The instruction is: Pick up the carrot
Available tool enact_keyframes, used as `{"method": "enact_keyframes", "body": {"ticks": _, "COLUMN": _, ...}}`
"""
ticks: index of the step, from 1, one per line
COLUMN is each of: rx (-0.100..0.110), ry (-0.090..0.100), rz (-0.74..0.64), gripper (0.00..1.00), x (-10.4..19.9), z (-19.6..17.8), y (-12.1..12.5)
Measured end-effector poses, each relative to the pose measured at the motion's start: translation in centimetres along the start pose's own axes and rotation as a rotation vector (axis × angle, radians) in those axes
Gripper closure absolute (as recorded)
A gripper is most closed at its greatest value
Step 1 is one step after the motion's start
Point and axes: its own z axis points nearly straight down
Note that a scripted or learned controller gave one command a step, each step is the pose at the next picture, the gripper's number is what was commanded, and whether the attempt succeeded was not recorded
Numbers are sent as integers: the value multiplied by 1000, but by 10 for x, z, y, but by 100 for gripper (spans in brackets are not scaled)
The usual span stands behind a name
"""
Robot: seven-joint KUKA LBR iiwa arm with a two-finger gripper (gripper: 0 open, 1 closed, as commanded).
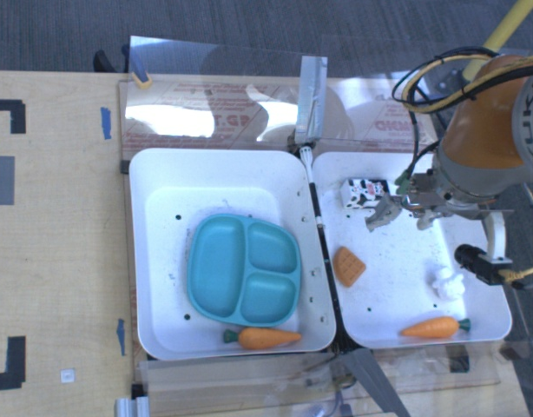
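1. Pale wooden worktop [58,259] carries two shallow white bins side by side, with dark grey carpet beyond its far edge; the divider between the bins [319,233] serves as the landmark below.
2. Nearest the camera, left of the divider, one carrot [265,338] lies flat along the near wall of the left bin [154,259], green end pointing away from the divider, just beside the near edge of the plate.
3. Right of the divider, a second carrot [433,327] lies along the near wall of the right bin [379,320], its green end pointing away from the divider. It is well apart from the fingers.
4. Left of the divider, a teal three-compartment plate [245,268] sits in the middle of the left bin.
5. Just right of the divider, an orange cracker-like piece [348,266] rests on the bin floor.
6. Farther right, a small crumpled white item [447,283] lies near the right bin's outer side, under a black part of the arm.
7. Farther back, right of the divider, a small black-and-white cow-patterned item [364,191] lies near the far wall.
8. Beside it, away from the divider, the gripper [405,213] hovers over the right bin; its fingers stand apart with nothing between them.
9. Clear plastic sheeting [223,102] rises behind both bins.
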Motion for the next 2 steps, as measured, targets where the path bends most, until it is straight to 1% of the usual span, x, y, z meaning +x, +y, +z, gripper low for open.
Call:
{"method": "enact_keyframes", "body": {"ticks": 1, "rx": -9, "ry": -3, "rz": -66, "gripper": 0, "x": -24, "z": 100, "y": -47}}
{"method": "enact_keyframes", "body": {"ticks": 2, "rx": -6, "ry": 1, "rz": 330, "gripper": 0, "x": -60, "z": 101, "y": -74}}
